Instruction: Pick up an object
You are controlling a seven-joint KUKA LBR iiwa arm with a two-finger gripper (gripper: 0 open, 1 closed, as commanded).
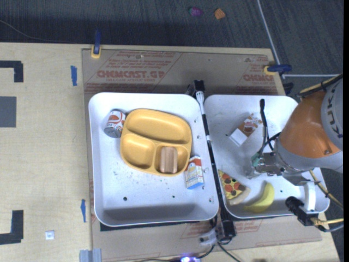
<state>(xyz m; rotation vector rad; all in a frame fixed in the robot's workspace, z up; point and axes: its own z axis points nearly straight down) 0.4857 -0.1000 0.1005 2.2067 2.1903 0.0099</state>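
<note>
Over the right bin [305, 209], the hand [260, 165] is half hidden; its grip cannot be told.

At the right edge of the frame you see the arm [319, 132]: a rounded orange band [308, 127] with a grey shell below it and a paler grey casing above, where part of dark lettering shows. Black cables [265, 130] run along its left side toward the metal-grey wrist block [270, 164]. Near the lower right, a white bracket [310, 195] carries a black fitting [299, 209].
</note>
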